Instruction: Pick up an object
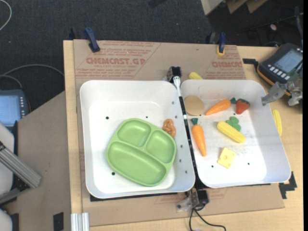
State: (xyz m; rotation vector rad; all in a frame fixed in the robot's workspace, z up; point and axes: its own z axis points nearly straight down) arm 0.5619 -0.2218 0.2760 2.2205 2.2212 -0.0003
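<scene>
The right bin holds a tan round disc, an orange carrot, a red strawberry-like toy, a yellow corn cob with green leaves, a second carrot and a yellow cheese wedge. In the left bin lie a green divided plate and a small brown-orange toy. My gripper sits at the view's right edge, over the right bin's far right rim, away from all the toys.
A yellow banana-like piece lies on the cardboard behind the right bin. A thin yellow item rests by the right rim. A yellow-edged handheld device sits at the back right. Blue clamps hold the board.
</scene>
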